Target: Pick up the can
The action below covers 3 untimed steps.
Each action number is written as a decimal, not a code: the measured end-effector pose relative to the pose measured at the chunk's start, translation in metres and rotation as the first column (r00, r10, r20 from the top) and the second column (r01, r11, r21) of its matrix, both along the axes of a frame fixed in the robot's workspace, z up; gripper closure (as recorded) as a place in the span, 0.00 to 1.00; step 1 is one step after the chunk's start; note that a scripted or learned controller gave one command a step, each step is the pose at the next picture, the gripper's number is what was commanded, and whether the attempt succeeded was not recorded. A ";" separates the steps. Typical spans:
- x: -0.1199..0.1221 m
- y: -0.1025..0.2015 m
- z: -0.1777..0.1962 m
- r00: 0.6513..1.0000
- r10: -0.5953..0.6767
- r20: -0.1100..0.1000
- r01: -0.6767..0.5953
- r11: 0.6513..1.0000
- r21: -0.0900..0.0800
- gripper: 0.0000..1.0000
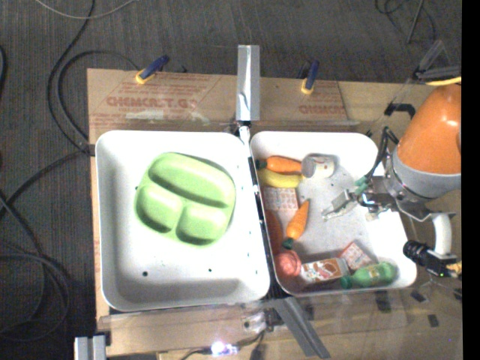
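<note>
The can (318, 165) is a small silver cylinder lying on its side near the back of the right bin (367, 145), just right of a carrot and a banana. My gripper (339, 205) hangs over the middle of that bin, in front of the can and slightly to its right, well apart from it. Its two thin fingers (330, 213) stand open with nothing between them. The grey arm with its orange band (435, 137) reaches in over the bin's right rim.
The right bin also holds a carrot (283, 163), a banana (279, 178), a second carrot (298, 220), a red fruit (288, 262), a flat packet (324, 270) and a green bottle (371, 274). A green divided plate (185, 198) lies in the left bin (112, 276).
</note>
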State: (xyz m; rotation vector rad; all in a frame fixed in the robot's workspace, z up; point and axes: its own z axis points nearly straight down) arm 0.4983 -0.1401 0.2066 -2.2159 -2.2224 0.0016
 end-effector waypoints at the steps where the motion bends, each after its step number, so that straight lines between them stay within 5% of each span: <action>1: 0.068 -0.043 0.006 0.979 -0.204 0.000 0.204 0.979 -0.002 0.00; 2: 0.138 -0.057 -0.075 0.976 -0.219 0.010 0.219 0.976 -0.006 0.00; 3: 0.155 -0.063 -0.089 0.971 -0.235 0.041 0.235 0.972 -0.003 0.00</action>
